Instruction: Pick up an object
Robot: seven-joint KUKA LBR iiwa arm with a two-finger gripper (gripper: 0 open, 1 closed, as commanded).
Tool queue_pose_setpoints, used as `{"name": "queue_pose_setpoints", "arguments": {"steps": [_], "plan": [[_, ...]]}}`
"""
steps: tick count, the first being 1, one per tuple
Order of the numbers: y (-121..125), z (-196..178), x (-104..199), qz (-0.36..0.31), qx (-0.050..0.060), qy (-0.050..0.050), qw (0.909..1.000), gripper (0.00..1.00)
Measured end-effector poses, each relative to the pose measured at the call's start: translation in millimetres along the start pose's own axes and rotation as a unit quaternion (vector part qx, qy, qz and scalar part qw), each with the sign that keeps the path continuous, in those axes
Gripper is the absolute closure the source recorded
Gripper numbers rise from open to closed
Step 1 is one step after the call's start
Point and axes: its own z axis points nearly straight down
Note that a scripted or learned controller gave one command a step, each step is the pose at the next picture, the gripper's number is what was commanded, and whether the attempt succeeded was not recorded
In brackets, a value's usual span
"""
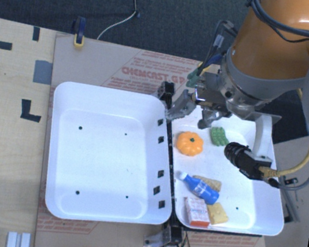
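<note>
White plastic on the left: the left bin (102, 158) lies bare, so we look to the right bin (256, 216) for something to lift. Going rightward, the orange pumpkin toy (190, 144) sits just right of the divider, the blue bottle (199, 187) lies nearer with its long axis slanting from far-left to near-right, and the red-and-white box (196, 211) and yellow block (218, 213) rest at the near edge. The green piece (219, 136) lies just right of the pumpkin toy, on the far side. Our end effector (194, 112) hangs over the far-left corner of the right bin; we see nothing between its fingers, and we cannot tell whether they are apart or together. We judge the pumpkin toy closest: it lies just nearward of the end effector.
</note>
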Motion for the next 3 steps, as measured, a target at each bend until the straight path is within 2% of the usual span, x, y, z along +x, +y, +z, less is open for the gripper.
{"name": "queue_pose_setpoints", "arguments": {"steps": [1, 2, 3], "plan": [[-21.1, 39.7, 20.6, 0.0, 0.009, -0.001, 1.0, 1.0], [-22.3, 113.9, -6.2, 0.003, 0.011, -0.002, 0.9999, 1.0], [-22.2, 126.2, -99.0, 0.006, 0.008, -0.003, 0.9999, 1.0]]}}
